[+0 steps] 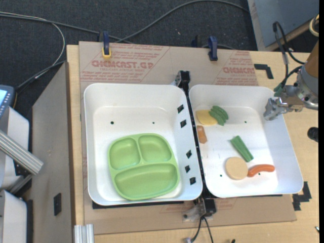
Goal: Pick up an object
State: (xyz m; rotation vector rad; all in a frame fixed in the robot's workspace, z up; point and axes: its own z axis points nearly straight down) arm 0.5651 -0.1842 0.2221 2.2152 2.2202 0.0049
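A: Check the left bin: you see a green divided plate.
B: Check the right bin: a tan disc, green strip and orange piece. The end effector sits at its far-right rim; finger state apparently unreadable.

Lighting even, bright, diffuse; looks overhead. White bins near overexposed, inner walls washed out, little surface detail. Soft short shadows under bin rims, left of end effector. Green plate, well left of end effector, mild sheen on compartment ridges, no hard glare. Dark floor beyond bench underexposed, texture grainy. Overall resolution low, edges soft. End effector slightly blurred, fine detail unreadable. No marked edge distortion.
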